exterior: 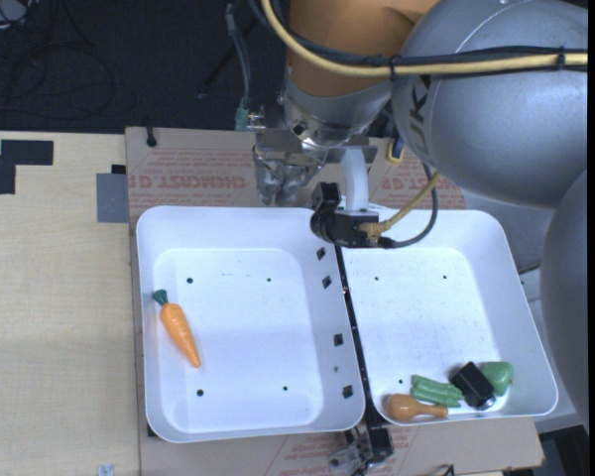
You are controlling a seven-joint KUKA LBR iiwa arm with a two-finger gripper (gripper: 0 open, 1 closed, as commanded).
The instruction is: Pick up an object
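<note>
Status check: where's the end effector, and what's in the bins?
End effector above bins' far edge, carrying nothing visible. Carrot in left bin. Four items clustered in right bin's near corner.

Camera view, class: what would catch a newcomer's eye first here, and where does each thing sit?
The big grey arm with its orange band fills the top right, its gripper hanging above the far edge of the left bin. Next comes the carrot, alone by that bin's left wall. Then a cluster of small items in the right bin's near corner.
</note>
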